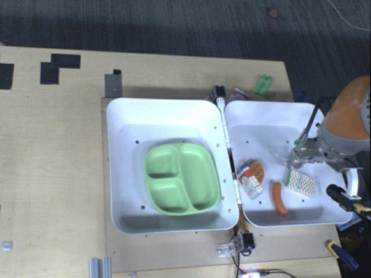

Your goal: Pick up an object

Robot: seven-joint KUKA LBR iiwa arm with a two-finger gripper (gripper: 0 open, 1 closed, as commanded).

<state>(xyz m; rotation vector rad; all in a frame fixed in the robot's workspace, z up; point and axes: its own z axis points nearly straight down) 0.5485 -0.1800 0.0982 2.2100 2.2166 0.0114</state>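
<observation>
Landmark for this entry: the right bin (272, 117), one of two white bins on the table (52, 172).

The pincer (302, 153) sat low inside the right bin, toward its arm-side wall, directly above a flat patterned packet (301, 183). Whether it was open or closed could not be told; the metal parts merged with the white floor, and nothing could be seen held in it.

Candidate objects, all in the near half of the right bin: the patterned packet closest to the arm; an orange sausage-shaped item (279, 199) just beside the packet, toward the bin's centre; a small orange-and-white pouch (251, 179) close to the wall shared with the left bin (122, 120). The left bin held a green divided tray (182, 178).

Risks, as judged:
- The packet lay flat, so the pincer could close over it and come up with nothing.
- The sausage item lay close to the packet, so a descent slightly off could nudge it or trap both.
- The sausage item looked round and smooth, and could roll or squirt out under a pinch.
- The pouch lay close to the shared wall, leaving little clearance on that side.

Writing: the pouch carried a printed label with red and white areas, but it was too small to read. The packet showed a dotted pattern with no legible text. No brand was identified.
</observation>
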